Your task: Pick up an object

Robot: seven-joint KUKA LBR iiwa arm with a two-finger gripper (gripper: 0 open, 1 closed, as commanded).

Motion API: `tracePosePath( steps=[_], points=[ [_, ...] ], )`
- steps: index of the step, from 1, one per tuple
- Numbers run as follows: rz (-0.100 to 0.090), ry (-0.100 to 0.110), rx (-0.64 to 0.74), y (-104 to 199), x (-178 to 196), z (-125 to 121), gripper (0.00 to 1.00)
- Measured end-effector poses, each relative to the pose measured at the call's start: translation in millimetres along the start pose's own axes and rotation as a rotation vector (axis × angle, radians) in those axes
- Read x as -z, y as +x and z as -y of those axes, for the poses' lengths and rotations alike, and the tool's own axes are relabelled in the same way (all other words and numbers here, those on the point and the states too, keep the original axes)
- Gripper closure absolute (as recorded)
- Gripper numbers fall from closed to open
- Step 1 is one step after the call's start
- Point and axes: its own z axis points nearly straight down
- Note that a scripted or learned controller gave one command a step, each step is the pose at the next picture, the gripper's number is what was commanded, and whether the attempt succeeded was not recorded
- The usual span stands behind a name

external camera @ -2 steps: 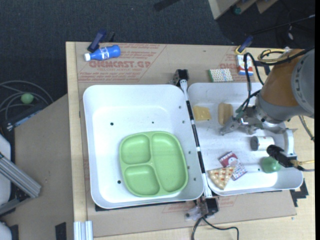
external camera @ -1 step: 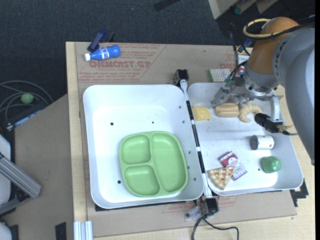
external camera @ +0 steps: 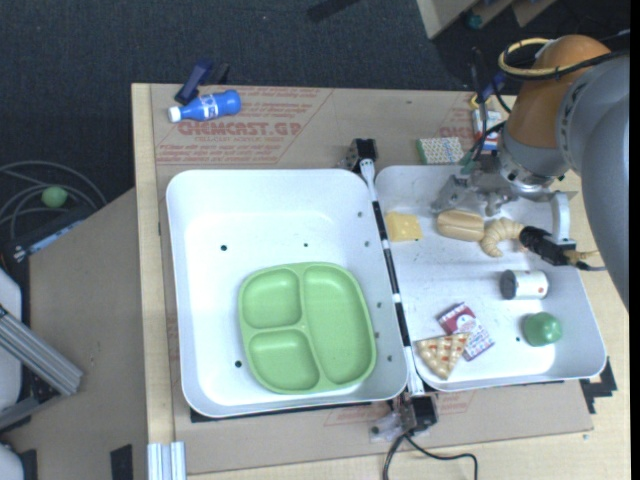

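Observation:
My gripper (external camera: 472, 203) hangs at the back of the right bin (external camera: 572, 360), open, its fingers spread just above a tan bread roll (external camera: 462, 227). Nothing sits between the fingers. A croissant (external camera: 501, 236) lies against the roll's right end. A yellow cheese square (external camera: 404, 227) lies to the roll's left. Further forward are a black-and-white cylinder (external camera: 525, 285), a green ball (external camera: 541, 329), a red packet (external camera: 457, 318) and a pizza slice (external camera: 441, 354).
The left bin (external camera: 200, 218) holds a green divided plate (external camera: 305, 325). A blue-and-white bottle (external camera: 205, 106) lies on the bench behind the bins. A black clip (external camera: 362, 152) sits at the bins' shared back corner. The arm's body covers the right bin's far right corner.

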Motion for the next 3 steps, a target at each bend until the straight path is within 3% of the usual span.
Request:
tracePosePath(
  steps=[3],
  points=[
    [-0.003, 0.004, 0.001, 62.8, 0.1, 0.1, 0.00]
  ],
)
